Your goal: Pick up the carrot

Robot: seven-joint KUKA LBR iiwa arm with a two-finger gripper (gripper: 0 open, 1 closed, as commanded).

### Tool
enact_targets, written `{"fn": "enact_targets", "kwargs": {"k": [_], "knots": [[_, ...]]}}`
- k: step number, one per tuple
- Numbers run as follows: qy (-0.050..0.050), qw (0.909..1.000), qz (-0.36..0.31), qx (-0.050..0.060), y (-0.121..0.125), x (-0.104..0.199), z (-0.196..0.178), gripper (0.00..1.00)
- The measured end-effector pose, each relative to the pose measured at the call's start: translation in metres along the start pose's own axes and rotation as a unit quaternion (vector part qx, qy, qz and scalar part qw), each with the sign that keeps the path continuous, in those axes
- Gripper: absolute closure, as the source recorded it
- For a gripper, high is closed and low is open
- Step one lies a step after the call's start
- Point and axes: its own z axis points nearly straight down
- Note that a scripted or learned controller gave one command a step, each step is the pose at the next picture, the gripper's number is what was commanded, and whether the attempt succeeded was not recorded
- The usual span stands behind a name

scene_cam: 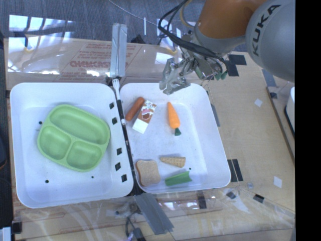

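The carrot, orange with a small green stub at its near end, lies in the upper middle of the right bin. My gripper hangs over the bin's far edge, a short way beyond the carrot and apart from it. Nothing shows between its fingers.
Around the carrot lie a sausage, a small milk carton, a bread slice, a wedge-shaped cracker and a green piece. The left bin holds a green divided plate.
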Motion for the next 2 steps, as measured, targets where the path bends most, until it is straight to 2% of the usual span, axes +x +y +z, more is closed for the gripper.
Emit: {"fn": "enact_targets", "kwargs": {"k": [1, 2], "knots": [[0.001, 0.9560, -0.293, -0.002, -0.0100, 0.0044, 0.0180, 1.00], [-0.001, 0.8662, -0.500, -0.001, -0.0159, 0.0061, 0.0103, 1.00]]}}
